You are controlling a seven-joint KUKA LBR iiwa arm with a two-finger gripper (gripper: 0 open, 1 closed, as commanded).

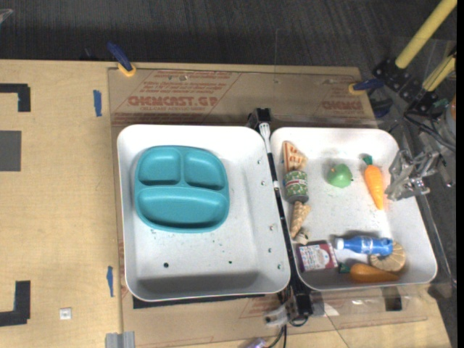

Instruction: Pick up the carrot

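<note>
The carrot point(374, 184), orange with a small green top, lies in the right bin point(420, 227) near its right wall, its tip pointing toward the front. My gripper point(404, 178) is a metallic shape at that bin's right rim, just right of the carrot. Whether it touches the carrot is unclear, and nothing is visibly held in it.
The right bin also holds a green round item point(338, 175), a pizza slice point(293, 154), a small can point(296, 185), a cone point(298, 220), a red carton point(317, 257), a blue bottle point(368, 246) and an orange item point(373, 271). A teal divided plate point(181, 188) sits in the left bin point(246, 259).
</note>
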